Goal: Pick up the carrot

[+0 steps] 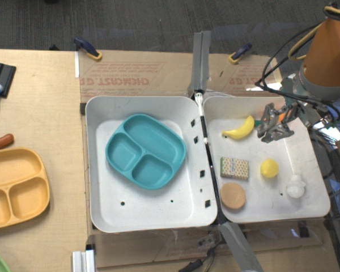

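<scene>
Matt plastics on pale wood and printed cardboard

The teal three-compartment plastic plate [146, 151] looks smooth and matt in the left white plastic bin [96, 169]; left of that plate lies a satin orange plastic divided tray [14, 188] on the light wood-look bench [39, 95]; behind it, brown printed cardboard [136, 81], apparently rough.

Robotics lab, clamped cardboard [141, 78], white bins [96, 169]

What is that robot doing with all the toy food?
The robot's gripper is up over the right bin, beside the banana. Something orange, maybe the carrot, sits at the gripper, but a hold isn't clear. A lemon, a patterned block and a round tan disc lie below. The left bin has a teal plate.
</scene>
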`<state>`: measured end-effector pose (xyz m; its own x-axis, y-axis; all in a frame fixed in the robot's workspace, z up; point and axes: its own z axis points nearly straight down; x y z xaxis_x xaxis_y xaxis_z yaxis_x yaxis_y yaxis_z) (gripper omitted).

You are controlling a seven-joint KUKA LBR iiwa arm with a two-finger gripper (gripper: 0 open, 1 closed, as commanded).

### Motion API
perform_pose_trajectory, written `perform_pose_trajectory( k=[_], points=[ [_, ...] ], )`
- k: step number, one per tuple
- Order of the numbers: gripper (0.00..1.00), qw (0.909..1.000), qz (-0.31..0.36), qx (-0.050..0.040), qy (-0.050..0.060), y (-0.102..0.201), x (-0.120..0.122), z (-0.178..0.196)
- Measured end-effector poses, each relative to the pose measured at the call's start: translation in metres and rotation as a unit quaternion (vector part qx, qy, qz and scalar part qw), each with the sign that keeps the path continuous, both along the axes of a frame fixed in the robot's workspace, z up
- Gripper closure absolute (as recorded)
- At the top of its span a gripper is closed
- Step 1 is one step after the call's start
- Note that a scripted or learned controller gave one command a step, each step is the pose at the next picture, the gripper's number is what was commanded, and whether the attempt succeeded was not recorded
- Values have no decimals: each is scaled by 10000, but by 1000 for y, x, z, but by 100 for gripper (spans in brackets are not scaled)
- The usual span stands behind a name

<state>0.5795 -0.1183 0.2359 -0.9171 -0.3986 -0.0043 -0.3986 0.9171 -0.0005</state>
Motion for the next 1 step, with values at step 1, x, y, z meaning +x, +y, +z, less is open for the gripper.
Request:
perform_pose_trajectory(
  k=[1],
  points=[
    [100,9952,981,0,-1,-56,2,-8]
  ],
)
